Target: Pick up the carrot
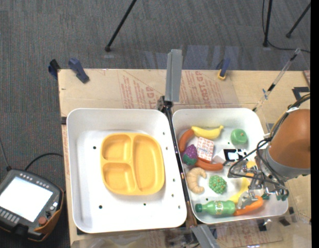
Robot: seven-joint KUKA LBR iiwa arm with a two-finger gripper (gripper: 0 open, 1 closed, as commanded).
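The carrot (251, 206) is orange and lies tilted in the near right corner of the right bin (252, 115), next to a green bottle (216, 207). My gripper (254, 188) hangs just above the carrot's upper end, its metal parts partly covering a yellow item (238, 196) beside it. The grey arm with its orange band (292, 138) reaches in from the right over the bin's edge. Whether the gripper touches the carrot cannot be made out.
The right bin also holds a banana (207, 132), green apple (239, 136), purple grapes (190, 154), a small white-and-red box (205, 148), two sausages, a croissant (195, 180) and a bumpy green vegetable (217, 184). A yellow divided plate (132, 164) sits in the left bin (82, 138).
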